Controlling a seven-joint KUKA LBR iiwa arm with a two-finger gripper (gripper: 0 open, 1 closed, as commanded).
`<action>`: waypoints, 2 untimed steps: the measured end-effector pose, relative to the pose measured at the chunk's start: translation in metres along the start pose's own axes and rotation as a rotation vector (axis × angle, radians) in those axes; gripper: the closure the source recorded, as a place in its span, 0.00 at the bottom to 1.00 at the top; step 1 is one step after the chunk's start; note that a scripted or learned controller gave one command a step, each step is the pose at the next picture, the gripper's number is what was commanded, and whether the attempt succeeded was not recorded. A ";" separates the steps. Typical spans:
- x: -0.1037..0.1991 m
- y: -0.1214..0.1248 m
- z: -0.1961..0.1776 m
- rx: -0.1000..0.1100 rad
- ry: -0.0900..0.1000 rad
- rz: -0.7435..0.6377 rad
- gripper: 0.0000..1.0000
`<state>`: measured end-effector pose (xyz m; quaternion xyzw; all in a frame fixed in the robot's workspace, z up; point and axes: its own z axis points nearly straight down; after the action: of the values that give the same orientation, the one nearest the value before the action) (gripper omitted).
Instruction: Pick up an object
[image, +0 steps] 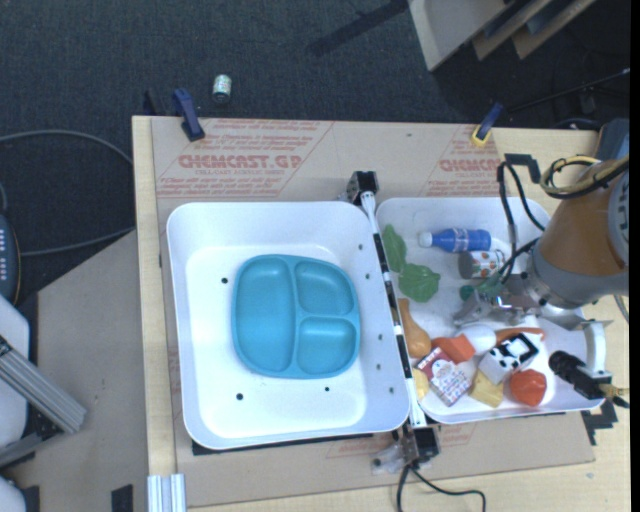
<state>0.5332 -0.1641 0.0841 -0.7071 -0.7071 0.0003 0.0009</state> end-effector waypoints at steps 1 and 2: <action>0.035 0.041 0.000 -0.002 -0.001 -0.001 0.00; 0.055 0.087 -0.001 -0.002 -0.001 -0.001 0.00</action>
<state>0.6199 -0.1092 0.0848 -0.7066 -0.7076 -0.0001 -0.0001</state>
